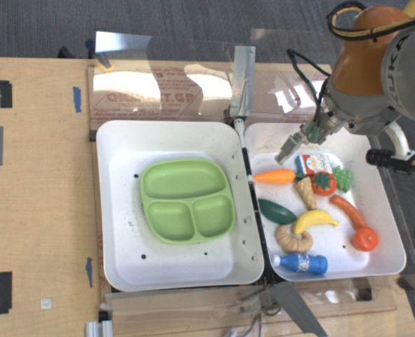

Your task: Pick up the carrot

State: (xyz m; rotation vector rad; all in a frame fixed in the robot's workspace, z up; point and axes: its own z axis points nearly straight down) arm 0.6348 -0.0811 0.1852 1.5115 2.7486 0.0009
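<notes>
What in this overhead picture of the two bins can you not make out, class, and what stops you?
- Gripper in the camera view: too small and slanted to tell its finger setting above the carrot.
- Blue bottle: label print too small to read.
- Croissant: upper part hidden under the banana.
- Arm: cut off by the right edge.

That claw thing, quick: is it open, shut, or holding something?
Gripper: open, holding nothing, poised just above the carrot in the right bin.
</notes>
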